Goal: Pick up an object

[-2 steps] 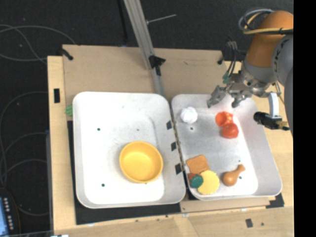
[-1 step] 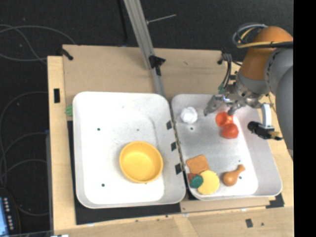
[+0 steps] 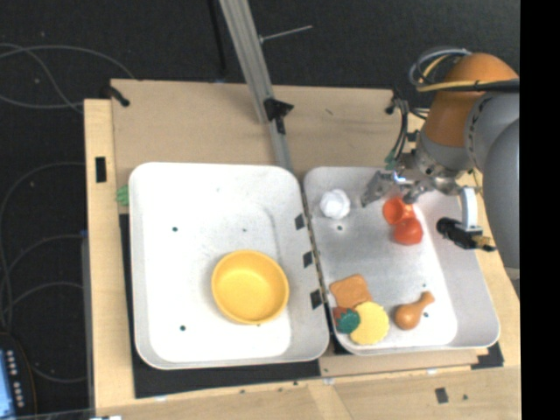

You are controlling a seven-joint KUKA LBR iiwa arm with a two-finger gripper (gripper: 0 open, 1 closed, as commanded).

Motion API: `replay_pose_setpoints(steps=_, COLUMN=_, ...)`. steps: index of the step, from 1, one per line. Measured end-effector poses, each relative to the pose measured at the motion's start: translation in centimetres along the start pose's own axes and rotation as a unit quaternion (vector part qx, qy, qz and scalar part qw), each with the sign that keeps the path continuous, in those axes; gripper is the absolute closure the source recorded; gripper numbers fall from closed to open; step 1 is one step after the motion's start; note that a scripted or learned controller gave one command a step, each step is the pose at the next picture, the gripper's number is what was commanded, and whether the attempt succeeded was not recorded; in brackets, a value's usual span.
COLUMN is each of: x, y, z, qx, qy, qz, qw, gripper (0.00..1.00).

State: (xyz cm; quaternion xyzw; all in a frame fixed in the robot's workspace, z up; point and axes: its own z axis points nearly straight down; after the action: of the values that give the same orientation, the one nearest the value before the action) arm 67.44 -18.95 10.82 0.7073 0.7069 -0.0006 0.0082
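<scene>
My gripper (image 3: 394, 194) hangs over the upper part of the right bin (image 3: 455, 278), below the orange band of the arm. Its two fingers stand spread apart, open. A red object (image 3: 403, 221) lies just beneath them, its top end reaching up toward the gap between the fingertips. I cannot tell whether the fingers touch it. A small white round object (image 3: 334, 204) lies to the left of the gripper, near the bin's left wall.
At the front of the right bin lie an orange block (image 3: 349, 289), a yellow round piece (image 3: 372, 322), a small green item (image 3: 349, 320) and a brown drumstick-shaped toy (image 3: 411, 311). The left bin (image 3: 175, 208) holds a yellow bowl (image 3: 250, 285). A metal post (image 3: 254, 59) rises behind the bins.
</scene>
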Motion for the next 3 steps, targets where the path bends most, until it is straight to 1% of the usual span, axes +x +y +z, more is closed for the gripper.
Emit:
replay_pose_setpoints(steps=1, x=-0.1, y=0.2, z=-1.4, qx=-0.004, qy=-0.001, qz=-0.001, qw=1.0000, gripper=1.00)
replay_pose_setpoints(steps=2, x=-1.1, y=0.4, z=-6.8, qx=0.004, qy=0.006, qz=-0.001, qw=1.0000, gripper=1.00)
replay_pose_setpoints(steps=3, x=-1.3, y=0.7, z=-12.1, qx=0.001, qy=0.006, qz=-0.002, qw=1.0000, gripper=1.00)
